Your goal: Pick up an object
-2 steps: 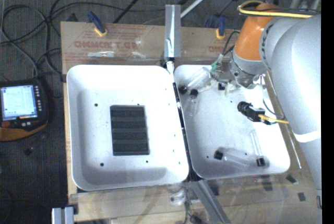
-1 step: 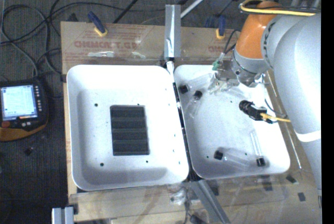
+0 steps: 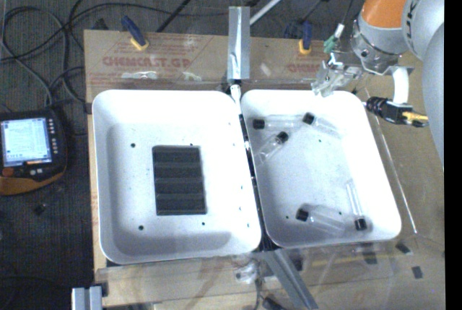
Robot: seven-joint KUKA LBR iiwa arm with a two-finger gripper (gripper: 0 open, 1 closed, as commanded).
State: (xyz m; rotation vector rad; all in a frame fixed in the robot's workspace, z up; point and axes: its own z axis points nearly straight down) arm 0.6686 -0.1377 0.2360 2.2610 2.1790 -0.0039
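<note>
Clear capped tubes (image 3: 317, 215) lie in the right bin (image 3: 375, 157); end effector (image 3: 330, 79) above its far rim, grip unreadable.

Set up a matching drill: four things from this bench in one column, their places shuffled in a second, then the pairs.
Things:
1. black tray
2. clear tubes
3. gripper
4. handheld screen

Places:
A. above the right bin's far rim
B. on the floor, left of the bench
C. in the left bin
D. in the right bin

Pairs: 1-C, 2-D, 3-A, 4-B
</note>
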